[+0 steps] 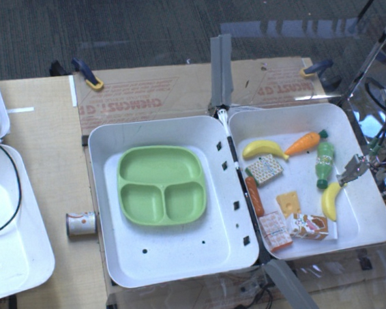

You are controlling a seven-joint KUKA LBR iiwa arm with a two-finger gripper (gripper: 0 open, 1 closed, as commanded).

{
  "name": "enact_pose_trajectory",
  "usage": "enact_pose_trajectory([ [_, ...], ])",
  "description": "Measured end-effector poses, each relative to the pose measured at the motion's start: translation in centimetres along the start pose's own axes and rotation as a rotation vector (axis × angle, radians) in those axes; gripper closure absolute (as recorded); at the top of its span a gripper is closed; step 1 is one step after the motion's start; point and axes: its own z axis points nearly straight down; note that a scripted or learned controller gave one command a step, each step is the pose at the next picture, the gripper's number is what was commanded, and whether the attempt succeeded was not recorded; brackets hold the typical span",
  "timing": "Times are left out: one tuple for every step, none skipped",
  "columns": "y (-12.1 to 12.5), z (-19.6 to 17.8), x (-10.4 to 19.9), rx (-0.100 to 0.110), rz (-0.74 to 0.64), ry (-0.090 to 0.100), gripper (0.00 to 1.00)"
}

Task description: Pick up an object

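At the right bin's right rim the metallic gripper hangs with its thin fingers slightly parted, holding nothing, just beside a curved yellow banana and green bottle.

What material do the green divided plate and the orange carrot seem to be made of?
Green divided plate: probably moulded plastic, matte, one even colour with soft rounded compartment edges. Carrot: likely toy plastic, smooth, slightly shiny, uniform orange with a green tip; too small to be sure.
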Motion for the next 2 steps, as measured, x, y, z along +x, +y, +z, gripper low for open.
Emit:
enact_pose_trajectory([
  [4.06,12.79,-1.3,0.0,0.155,0.014,0.0],
  [3.95,12.28,-1.63,0.004,0.158,0.008,1.0],
])
